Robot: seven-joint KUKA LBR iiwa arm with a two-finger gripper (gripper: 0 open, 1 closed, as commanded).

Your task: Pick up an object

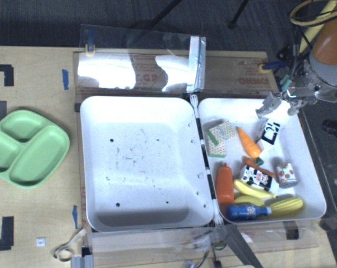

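My gripper (280, 106) hangs over the back right corner of the right bin (316, 177), fingers spread and nothing between them. Just in front of it a small black-and-white box (270, 132) lies in the bin. Near it are an orange carrot (248, 141) and a green-and-white packet (220, 138). Toward the front lie an orange bottle (225, 184), a black, white and red carton (256, 176), a small can (285, 173), a banana (255, 191), a yellow piece (285, 205) and a blue bottle (248, 211).
The left bin (140, 161) sits beside the right one, a low wall between them. A green divided plate (26, 148) lies on the bench at far left. A clear plastic panel (140, 66) stands behind the bins. Cables hang at top right.
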